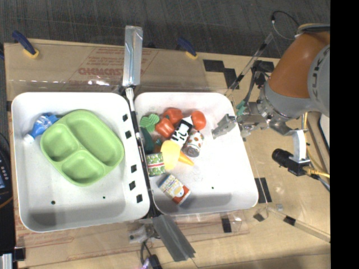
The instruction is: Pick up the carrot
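Hand (223, 125) over right bin (235, 172), possibly carrot (145, 123) well apart

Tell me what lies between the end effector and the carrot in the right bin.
In the camera view, a red tomato and a small can lie between the end effector and the carrot.

Setting: a light wooden bench (291, 195) lay beneath a cardboard sheet (84, 66) — dark ribbed flooring (168, 10) stretched behind it.
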{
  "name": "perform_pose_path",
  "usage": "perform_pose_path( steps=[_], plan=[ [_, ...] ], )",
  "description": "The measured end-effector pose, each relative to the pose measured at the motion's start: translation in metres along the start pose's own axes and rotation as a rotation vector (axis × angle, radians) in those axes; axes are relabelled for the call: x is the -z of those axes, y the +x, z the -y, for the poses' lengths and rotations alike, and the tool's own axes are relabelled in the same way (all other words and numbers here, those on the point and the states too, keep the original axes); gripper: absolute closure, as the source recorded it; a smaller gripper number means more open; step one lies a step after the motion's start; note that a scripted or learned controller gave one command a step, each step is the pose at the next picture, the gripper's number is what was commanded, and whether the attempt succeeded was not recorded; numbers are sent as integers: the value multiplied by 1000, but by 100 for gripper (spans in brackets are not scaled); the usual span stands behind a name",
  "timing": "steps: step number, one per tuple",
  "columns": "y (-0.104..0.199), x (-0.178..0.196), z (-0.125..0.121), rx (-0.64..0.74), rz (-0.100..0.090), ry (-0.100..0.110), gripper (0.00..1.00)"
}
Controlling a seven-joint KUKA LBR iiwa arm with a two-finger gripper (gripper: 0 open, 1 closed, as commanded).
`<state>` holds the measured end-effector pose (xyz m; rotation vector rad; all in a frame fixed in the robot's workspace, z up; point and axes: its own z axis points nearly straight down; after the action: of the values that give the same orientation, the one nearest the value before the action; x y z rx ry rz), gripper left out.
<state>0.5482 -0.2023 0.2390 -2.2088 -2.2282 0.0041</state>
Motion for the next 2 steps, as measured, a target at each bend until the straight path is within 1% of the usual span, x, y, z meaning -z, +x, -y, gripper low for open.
perform_pose_path(
  steps=[1, 2],
  plan=[
    [33, -141, -8, 31, 0, 1, 0],
    [123, -47, 6, -109, 0, -3, 0]
  ],
)
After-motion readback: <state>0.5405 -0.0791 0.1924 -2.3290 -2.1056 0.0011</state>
